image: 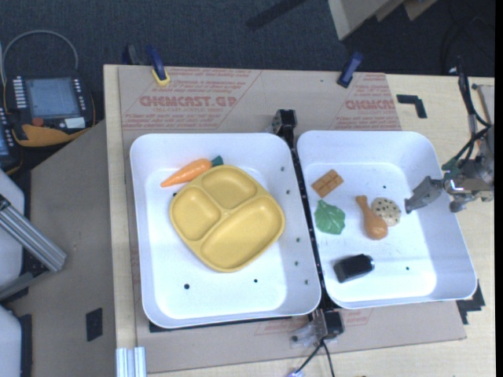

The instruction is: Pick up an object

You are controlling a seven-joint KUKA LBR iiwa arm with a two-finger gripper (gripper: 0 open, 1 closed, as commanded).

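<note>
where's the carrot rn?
In the camera view, the carrot lies in the left bin, near its upper-left corner, against the top-left rim of the yellow divided plate.

Bare white floor lies open along the near and far-right parts of the right-hand shallow white bin [440,285]; a brown waffle piece [327,183], green leafy toy [330,217], tan drumstick [372,218], speckled cookie [385,210] and black block [354,268] crowd its left half.

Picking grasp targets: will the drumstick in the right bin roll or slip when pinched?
The drumstick looks rounded and glossy, so it may slip. Its tapered shape could roll or pivot. It lies against the cookie, which may get nudged.
</note>
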